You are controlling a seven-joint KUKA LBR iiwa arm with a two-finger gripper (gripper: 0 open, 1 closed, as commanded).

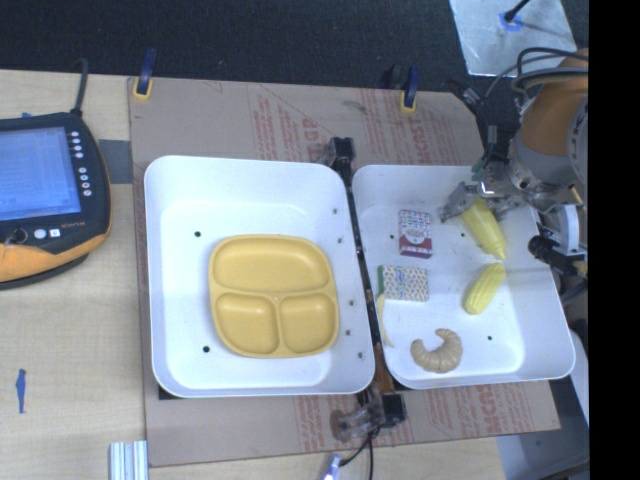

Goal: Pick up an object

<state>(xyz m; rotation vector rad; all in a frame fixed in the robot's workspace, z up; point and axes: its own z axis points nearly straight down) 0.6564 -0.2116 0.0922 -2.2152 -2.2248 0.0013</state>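
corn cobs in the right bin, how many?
2. One corn cob lies at the gripper, near the bin's far right corner; the other corn cob lies just below it, mid-right.

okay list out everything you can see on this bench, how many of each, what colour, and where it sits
bins: 2, white, side by side on the brown board
divided plate: 1, yellow, middle of the left bin
corn cobs: 2, yellow, right bin; one mid-right, the other right at the gripper
croissant: 1, tan, near edge of the right bin
small box: 1, red and white, upper middle of the right bin
patterned packet: 1, pale with green, just below the small box
clamps: 2, blue and yellow, far edge of the board
control tablet: 1, dark with an orange underside and lit screen, left of the bins
arm: 1, grey with an orange band, reaching in from the right
gripper: 1, metal, at the upper corn cob in the right bin
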